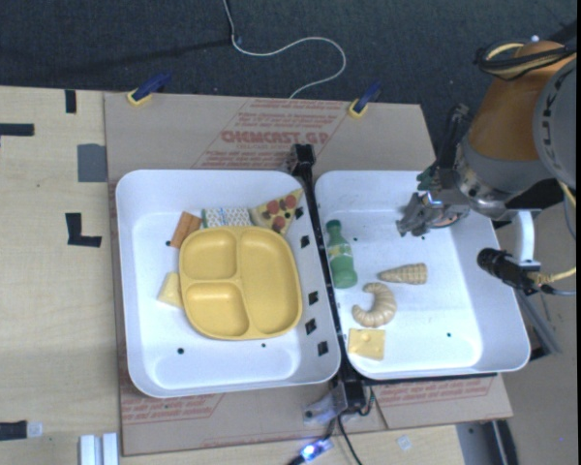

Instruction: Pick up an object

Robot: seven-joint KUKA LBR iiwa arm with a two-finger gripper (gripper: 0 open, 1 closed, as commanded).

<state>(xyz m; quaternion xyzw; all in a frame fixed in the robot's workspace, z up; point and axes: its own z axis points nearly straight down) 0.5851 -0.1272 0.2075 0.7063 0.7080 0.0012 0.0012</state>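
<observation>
Brown cardboard covers the bench (271,129) under two white bins, with dark carpet beyond its far edge. My tool (413,219) hangs over the far right part of the right bin (484,352), above bare white floor, and I cannot tell how it is set.

Nothing is picked yet, as I judge it. The things I could take lie to the left and nearer: a cone-shaped pastry (405,275) closest to me, a croissant (376,303) just beyond it to the near left, a green bottle (340,256) lying beside the middle wall, and a cheese slice (368,343) at the near left corner. The left bin (136,260) holds a yellow divided plate (240,282) with small items tucked around its far and left edges.

The cone looks the best choice, since it lies apart from the others. I should move left and nearer until I am centred over it, turn to close across its narrow width, then descend straight. The bottle sits too tight to the wall, and the cheese is too flat.
</observation>
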